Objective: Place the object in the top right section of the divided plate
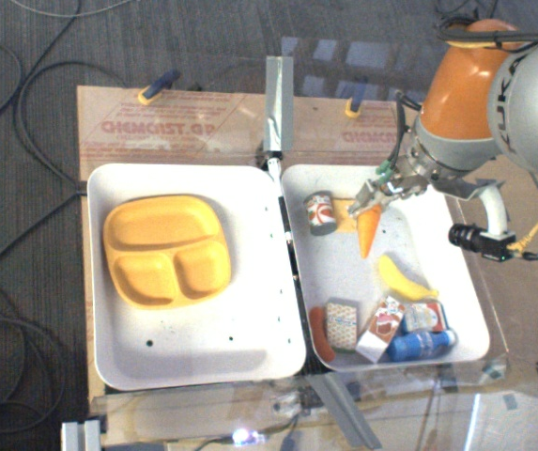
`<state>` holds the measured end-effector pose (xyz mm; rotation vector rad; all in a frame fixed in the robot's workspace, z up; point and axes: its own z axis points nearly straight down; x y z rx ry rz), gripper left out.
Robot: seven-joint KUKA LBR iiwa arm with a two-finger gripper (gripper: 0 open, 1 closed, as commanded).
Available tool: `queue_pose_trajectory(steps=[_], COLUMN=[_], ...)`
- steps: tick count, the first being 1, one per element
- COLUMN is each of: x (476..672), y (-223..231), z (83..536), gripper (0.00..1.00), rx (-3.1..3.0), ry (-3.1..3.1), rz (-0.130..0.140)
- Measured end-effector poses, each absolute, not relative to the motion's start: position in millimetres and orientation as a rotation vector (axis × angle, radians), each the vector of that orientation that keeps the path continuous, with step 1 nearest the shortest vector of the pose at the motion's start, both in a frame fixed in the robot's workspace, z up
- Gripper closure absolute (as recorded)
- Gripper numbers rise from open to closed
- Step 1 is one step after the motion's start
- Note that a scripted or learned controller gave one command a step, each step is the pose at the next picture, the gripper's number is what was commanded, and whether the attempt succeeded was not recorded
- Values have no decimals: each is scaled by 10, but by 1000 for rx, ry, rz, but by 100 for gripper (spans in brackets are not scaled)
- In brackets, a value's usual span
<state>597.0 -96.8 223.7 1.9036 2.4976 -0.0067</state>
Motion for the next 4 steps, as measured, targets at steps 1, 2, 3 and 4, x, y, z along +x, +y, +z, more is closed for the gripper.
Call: queue_pose_trajectory(steps=[1, 2, 3, 4], x=[6480, 6463, 6178, 6187], y=[-226, 509, 206, 840], z=[1887, 2136, 1829, 1829], gripper=[100, 100, 100, 100], rx=[1823, 1581, 1555, 1530], ry=[2559, 2712, 2731, 2746], rz=[-3, -1, -4, -2])
